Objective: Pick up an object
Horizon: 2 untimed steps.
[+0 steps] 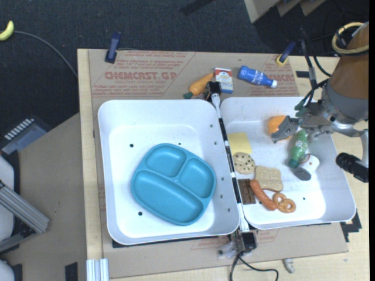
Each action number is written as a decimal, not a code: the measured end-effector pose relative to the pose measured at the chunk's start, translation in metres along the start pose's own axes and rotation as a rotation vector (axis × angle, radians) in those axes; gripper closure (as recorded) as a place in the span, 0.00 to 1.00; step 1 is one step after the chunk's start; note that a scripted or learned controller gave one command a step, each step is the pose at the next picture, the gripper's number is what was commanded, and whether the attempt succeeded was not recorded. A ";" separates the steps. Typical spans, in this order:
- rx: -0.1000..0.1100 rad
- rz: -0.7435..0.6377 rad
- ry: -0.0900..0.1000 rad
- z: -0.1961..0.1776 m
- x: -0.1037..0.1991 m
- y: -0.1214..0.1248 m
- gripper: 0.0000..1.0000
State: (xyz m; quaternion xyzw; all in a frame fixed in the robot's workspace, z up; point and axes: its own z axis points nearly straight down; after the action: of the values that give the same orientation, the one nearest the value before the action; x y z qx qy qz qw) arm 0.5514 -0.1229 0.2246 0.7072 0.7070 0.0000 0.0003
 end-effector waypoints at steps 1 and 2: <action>0.000 -0.001 0.000 0.140 -0.042 0.064 0.00; -0.001 -0.001 0.000 0.139 -0.025 0.116 0.00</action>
State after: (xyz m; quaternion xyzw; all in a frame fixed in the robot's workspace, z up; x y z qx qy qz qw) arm 0.6670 -0.1476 0.0853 0.7067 0.7075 0.0004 0.0009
